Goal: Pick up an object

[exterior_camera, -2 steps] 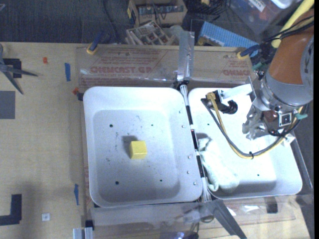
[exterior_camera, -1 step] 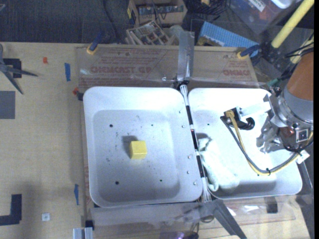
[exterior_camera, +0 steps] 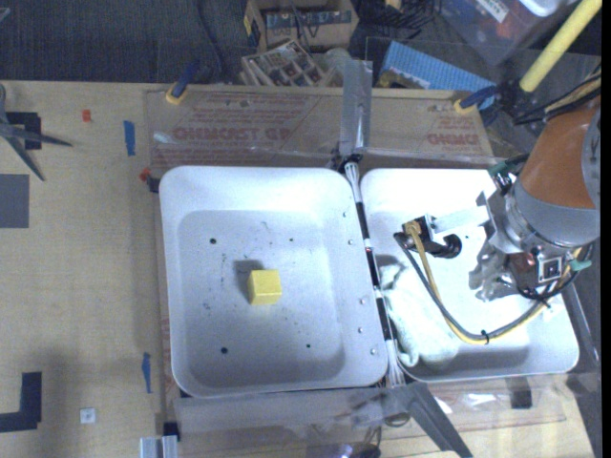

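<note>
A small yellow block point(exterior_camera: 265, 286) lies near the middle of the left bin point(exterior_camera: 191, 208), with nothing else close to it. My gripper point(exterior_camera: 489, 280) hangs over the right part of the right bin point(exterior_camera: 420, 187), below the grey wrist and its orange band. It is far to the right of the yellow block, across the wall between the bins. A pale, whitish lump point(exterior_camera: 420, 337) lies along the near left side of the right bin, to the left of and below the gripper. I see nothing between the fingers.
The two bins meet at a raised centre wall point(exterior_camera: 368, 265). A taped cardboard sheet point(exterior_camera: 248, 127) lies behind them. The wooden bench point(exterior_camera: 76, 284) stretches to the left, with small black parts near its edge.
</note>
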### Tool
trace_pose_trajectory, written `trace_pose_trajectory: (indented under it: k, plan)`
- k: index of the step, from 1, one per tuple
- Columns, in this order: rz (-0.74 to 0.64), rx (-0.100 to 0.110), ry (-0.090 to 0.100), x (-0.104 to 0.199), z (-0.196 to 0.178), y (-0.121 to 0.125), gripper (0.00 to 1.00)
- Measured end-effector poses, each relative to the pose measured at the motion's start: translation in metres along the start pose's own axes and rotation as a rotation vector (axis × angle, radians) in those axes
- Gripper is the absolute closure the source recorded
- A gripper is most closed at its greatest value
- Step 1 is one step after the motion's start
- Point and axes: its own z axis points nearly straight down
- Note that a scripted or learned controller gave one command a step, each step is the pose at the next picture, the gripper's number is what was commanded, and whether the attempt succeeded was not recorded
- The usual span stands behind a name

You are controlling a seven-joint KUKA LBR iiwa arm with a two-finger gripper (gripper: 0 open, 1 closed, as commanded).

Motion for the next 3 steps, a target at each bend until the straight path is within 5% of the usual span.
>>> trace_pose_trajectory:
  k: [2,3]
  plan:
    - [0.006,-0.004,0.005,0.013,-0.066,-0.061,1.0]
    - [-0.078,-0.004,0.001,0.029,-0.073,-0.043,1.0]
